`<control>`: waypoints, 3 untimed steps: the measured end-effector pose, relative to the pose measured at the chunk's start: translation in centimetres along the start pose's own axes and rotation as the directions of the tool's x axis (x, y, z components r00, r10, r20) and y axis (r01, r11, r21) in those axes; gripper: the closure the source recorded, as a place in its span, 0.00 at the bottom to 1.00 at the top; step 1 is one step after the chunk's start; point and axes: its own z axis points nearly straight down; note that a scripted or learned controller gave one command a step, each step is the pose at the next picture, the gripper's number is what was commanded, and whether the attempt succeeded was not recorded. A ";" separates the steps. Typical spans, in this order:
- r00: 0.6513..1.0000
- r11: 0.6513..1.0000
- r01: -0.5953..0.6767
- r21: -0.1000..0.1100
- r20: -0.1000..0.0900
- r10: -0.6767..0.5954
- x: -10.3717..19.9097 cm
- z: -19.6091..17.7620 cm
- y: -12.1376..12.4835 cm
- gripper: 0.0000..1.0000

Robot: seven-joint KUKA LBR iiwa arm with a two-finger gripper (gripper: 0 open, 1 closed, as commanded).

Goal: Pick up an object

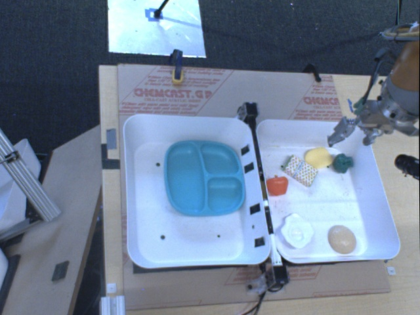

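Left bin (141,195): blue divided tray (203,177), centred. Right bin (374,202): beige egg-shaped piece (342,239) near front; white moulded piece (296,231) beside it; yellow lump (318,157); patterned packet (301,170); orange piece (277,186); dark green piece (342,163). Gripper (355,129): above bin's far edge, fingers parted, nothing between them

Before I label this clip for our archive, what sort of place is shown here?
Probably a robotics lab test bench, not a kitchen. Two shallow white plastic bins sit clamped on a protective-film-covered board, small toy-like foods such as a yellow lemon-shaped piece lie in the right bin, and a grey robot arm's gripper hangs above.
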 end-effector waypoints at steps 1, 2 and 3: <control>1.000 1.000 0.003 -0.012 0.002 -0.003 0.1 -0.8 0.2 0.00; 1.000 1.000 0.001 -0.007 0.001 -0.001 -0.1 5.5 0.6 0.00; 1.000 1.000 0.001 -0.007 0.001 -0.001 0.5 11.5 0.1 0.00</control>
